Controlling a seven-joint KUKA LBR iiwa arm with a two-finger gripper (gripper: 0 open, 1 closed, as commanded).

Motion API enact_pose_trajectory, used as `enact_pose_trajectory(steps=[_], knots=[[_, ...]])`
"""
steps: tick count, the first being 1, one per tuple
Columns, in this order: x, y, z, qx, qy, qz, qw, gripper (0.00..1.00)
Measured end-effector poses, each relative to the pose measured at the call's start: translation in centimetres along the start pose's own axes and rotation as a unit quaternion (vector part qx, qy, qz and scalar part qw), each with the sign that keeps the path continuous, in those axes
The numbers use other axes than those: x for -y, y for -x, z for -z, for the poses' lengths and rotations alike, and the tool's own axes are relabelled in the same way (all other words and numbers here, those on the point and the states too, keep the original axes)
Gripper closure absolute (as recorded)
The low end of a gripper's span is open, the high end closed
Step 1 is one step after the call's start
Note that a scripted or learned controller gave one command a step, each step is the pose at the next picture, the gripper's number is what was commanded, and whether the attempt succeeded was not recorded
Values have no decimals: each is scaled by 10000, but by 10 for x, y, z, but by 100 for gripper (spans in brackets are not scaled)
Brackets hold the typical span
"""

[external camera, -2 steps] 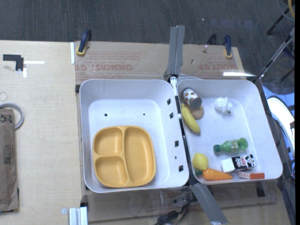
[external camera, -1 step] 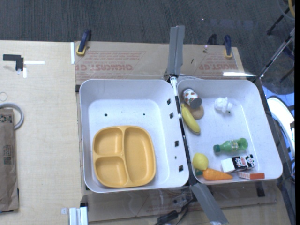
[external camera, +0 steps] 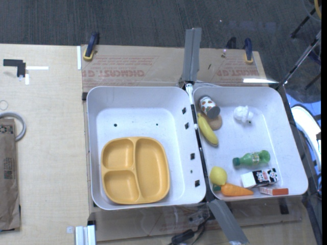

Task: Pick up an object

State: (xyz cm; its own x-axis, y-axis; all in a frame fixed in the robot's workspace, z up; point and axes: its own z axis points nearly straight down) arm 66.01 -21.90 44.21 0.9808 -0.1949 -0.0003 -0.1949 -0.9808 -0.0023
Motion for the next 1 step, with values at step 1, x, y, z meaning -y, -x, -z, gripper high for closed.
enact_pose_trajectory(steps=[1], knots=[[0,0,0,-1,1,0,10000,100]])
